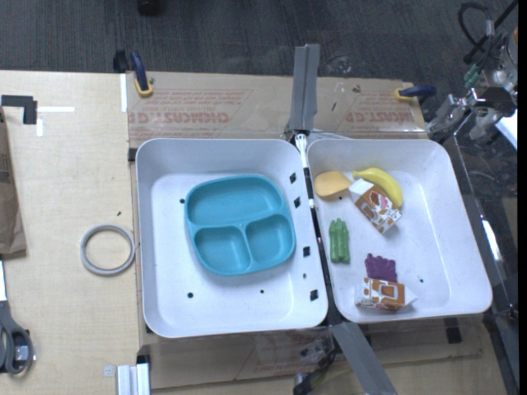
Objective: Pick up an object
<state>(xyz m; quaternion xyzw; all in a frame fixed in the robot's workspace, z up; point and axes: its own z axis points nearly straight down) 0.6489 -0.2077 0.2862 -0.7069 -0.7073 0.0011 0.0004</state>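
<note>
The right bin [449, 220] holds several small items. A yellow banana [384, 183] lies at its back, beside a tan rounded piece [330, 184] and a white-and-orange carton [378, 208]. A green toy vegetable [338, 241] lies near the bin's left wall. A purple grape bunch [380, 265] sits just behind a second patterned carton [383, 295] at the front. My gripper [473, 109] hangs with its cables outside the right bin, past its back right corner, well away from every item.
The left bin [156, 286] holds a blue divided plate [240, 225]. A grey tape ring [108, 248] and scissors [12, 348] lie on the bench to the left. Clamps [142, 79] stand along the back edge.
</note>
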